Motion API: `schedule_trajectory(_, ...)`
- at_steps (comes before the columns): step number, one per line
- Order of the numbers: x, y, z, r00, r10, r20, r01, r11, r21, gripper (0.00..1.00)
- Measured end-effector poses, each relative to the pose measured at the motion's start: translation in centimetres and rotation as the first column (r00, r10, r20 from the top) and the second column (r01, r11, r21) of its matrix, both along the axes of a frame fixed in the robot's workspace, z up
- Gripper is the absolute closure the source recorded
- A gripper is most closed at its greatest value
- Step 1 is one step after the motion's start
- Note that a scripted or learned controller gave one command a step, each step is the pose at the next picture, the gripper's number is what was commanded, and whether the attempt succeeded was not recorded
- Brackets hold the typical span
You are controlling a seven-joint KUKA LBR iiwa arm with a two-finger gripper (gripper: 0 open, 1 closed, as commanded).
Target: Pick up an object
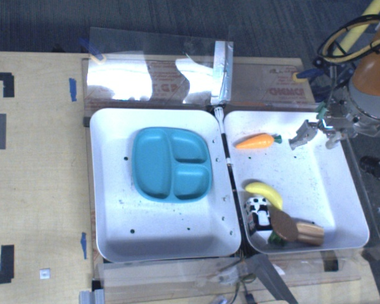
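My gripper (317, 137) hovers over the far right part of the right bin (329, 189), open, with nothing between its fingers (301, 135). An orange carrot (256, 141) with a green top lies to its left, near the bin's far left corner, apart from the fingers. A yellow banana (265, 194) lies nearer the front. Just below the banana sit a black-and-white toy (259, 213) and a brown wooden piece (294, 228). A small green thing (277, 238) peeks out under the brown piece.
The left bin (114, 220) holds a blue divided plate (172, 163). A clear plastic sheet and a metal bracket (221, 75) stand behind the bins. Yellow and black cables (348, 40) hang at the upper right by the arm.
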State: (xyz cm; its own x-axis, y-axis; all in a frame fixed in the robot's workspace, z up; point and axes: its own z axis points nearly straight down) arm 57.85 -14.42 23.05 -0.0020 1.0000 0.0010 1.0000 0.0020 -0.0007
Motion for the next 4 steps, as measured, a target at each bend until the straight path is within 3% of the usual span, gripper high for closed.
schedule_trajectory(1, -6.5, 4.6, -11.0, 0.996, 0.093, 0.016, -0.093, 0.996, -0.006, 0.0)
schedule_trajectory(2, -7.8, 3.7, -13.5, 0.999, -0.019, 0.044, 0.02, 1.0, -0.01, 0.0)
schedule_trajectory(3, -8.6, 3.7, -13.1, 1.0, -0.021, 0.018, 0.021, 1.0, -0.005, 1.0)
schedule_trajectory(4, -9.7, 9.0, -4.4, 0.997, -0.076, 0.005, 0.076, 0.997, 0.001, 1.0)
